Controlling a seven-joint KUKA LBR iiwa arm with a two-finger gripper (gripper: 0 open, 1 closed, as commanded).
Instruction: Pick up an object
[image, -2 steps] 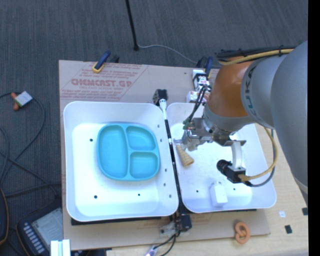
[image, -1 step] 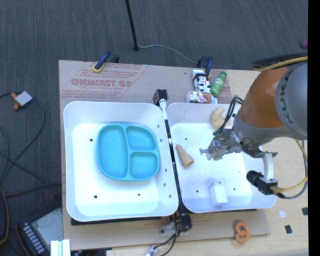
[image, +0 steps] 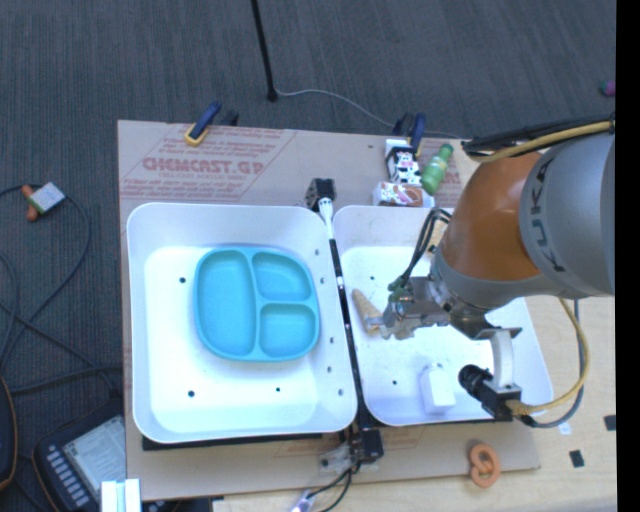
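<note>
A light blue divided plate (image: 256, 304) lies in the left bin (image: 160, 240). In the right bin (image: 380, 400) a small tan piece (image: 366, 309) lies near the left wall and a white block (image: 437, 387) rests near the front. My gripper (image: 400, 322) is down in the right bin, just right of the tan piece, under the arm's orange band (image: 495, 225). Nothing is visibly held between the fingers.
A green bottle (image: 435, 170) and a small printed box (image: 402, 178) stand behind the right bin. Blue clamps (image: 203, 122) hold the cardboard at the back. An orange ring (image: 484, 464) lies on the board in front of the right bin. Cables trail on the carpet at left.
</note>
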